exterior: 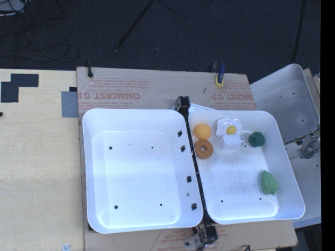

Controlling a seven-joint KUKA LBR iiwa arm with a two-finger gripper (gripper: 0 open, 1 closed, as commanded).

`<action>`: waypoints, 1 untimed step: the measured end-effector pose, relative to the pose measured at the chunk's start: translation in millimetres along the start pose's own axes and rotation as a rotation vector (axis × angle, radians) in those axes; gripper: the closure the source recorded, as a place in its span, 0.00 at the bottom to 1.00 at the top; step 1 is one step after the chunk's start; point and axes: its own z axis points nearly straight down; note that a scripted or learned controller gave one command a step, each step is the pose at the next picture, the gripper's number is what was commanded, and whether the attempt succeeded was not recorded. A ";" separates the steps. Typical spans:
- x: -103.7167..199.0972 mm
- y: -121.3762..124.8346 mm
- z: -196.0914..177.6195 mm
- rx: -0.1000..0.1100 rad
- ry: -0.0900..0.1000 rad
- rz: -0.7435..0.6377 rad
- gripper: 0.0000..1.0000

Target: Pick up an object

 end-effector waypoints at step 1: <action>-0.9 0.0 -9.3 0.001 0.000 0.000 1.00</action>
